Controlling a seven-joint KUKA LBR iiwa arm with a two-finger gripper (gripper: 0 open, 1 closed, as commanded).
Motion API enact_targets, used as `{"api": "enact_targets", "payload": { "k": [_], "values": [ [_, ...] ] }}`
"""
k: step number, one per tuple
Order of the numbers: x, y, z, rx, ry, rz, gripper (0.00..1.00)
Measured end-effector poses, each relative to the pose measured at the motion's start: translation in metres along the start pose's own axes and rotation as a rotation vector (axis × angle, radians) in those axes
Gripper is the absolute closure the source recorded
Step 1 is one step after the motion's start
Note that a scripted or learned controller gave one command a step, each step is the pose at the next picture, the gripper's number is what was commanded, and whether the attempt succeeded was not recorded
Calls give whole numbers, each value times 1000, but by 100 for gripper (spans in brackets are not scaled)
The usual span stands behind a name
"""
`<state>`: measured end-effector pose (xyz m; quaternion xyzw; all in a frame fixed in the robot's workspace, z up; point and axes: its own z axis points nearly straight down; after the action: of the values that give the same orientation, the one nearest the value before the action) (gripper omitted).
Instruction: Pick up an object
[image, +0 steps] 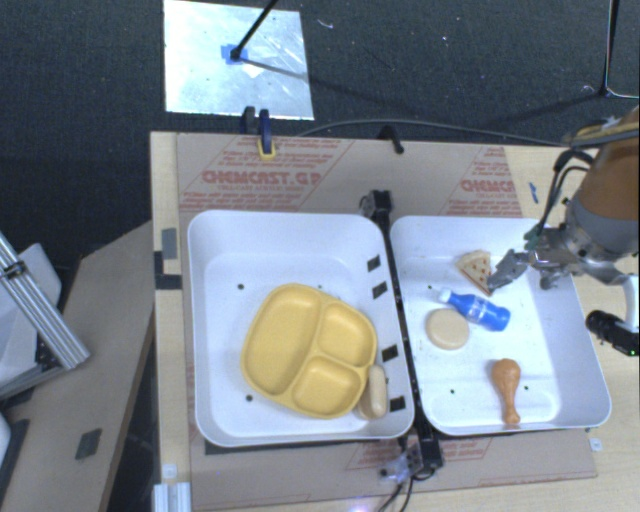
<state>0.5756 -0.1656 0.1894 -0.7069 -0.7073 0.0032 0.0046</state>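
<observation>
- The end effector (512, 268) hangs over the upper part of the right bin (580, 330); whether it is clenched or released cannot be told.
- A cheese wedge (476, 268) lies just left of it.
- A blue bottle (477, 309) lies below-left, touching a round cream disc (447, 330).
- A drumstick (507, 386) lies lower, well apart.
- The left bin (225, 300) holds a yellow divided tray (308, 348).
</observation>
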Motion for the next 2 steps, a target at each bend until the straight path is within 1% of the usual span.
{"api": "enact_targets", "payload": {
  "k": [1, 2],
  "values": [
    [0, 3, -7, -13, -2, -3, 0],
    [0, 4, 55, -9, -2, -1, 0]
  ]
}}
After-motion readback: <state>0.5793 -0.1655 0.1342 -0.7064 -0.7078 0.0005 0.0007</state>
